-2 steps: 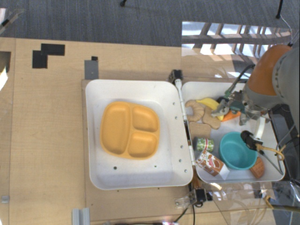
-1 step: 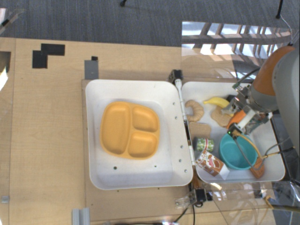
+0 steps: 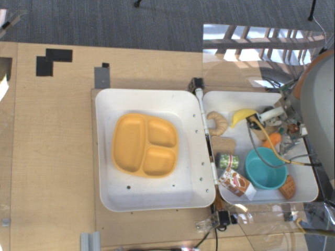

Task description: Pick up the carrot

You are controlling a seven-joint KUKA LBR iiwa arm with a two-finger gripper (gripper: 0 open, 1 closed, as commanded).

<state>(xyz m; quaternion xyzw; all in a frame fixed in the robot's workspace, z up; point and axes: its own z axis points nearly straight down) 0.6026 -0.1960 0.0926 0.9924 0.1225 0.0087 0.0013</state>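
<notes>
Camera view: the arm comes in from the right and its gripper [image 3: 285,135] sits low over the right bin [image 3: 230,101], in the upper right part. You can't tell from here what state the tool is in, wires and wrist hardware clutter it. The carrot looks to be the orange piece [image 3: 273,139] just beside the tool and just above the teal bowl [image 3: 266,169]; it's partly hidden, so treat that ID as a best guess. Another orange-brown item [image 3: 287,187] lies by the bowl's lower right, too small to name. To do the pick well, I'd come straight down with the fingers straddling the piece across its narrow side, and keep clear of the bowl rim. It's tight: a banana [image 3: 242,116] is to the left, the bin's right wall is close, and a croissant [image 3: 219,122], a green can [image 3: 227,161] and a snack box [image 3: 236,182] crowd the left side. The left bin [image 3: 104,192] holds just a yellow divided plate [image 3: 145,145], with bare floor around it if you need a drop spot.
</notes>
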